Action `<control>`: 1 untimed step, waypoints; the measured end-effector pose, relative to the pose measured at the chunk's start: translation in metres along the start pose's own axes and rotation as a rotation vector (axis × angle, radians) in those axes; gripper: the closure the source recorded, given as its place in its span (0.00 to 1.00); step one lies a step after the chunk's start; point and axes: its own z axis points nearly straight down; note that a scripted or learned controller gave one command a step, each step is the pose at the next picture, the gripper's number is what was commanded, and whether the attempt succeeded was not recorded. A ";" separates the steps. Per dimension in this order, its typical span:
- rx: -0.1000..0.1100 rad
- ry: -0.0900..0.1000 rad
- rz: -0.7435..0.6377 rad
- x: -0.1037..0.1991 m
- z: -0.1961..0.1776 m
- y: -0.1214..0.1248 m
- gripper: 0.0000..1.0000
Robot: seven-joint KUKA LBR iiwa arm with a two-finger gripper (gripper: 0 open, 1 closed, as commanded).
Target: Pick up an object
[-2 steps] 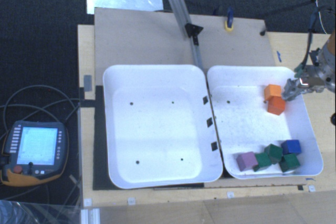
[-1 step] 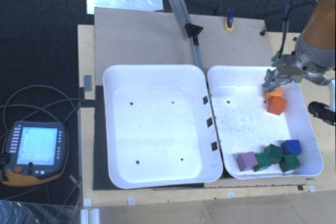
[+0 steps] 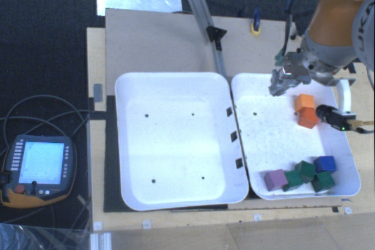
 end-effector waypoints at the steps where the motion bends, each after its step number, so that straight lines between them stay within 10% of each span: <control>1: 0.001 -0.001 0.002 0.041 0.014 0.022 1.00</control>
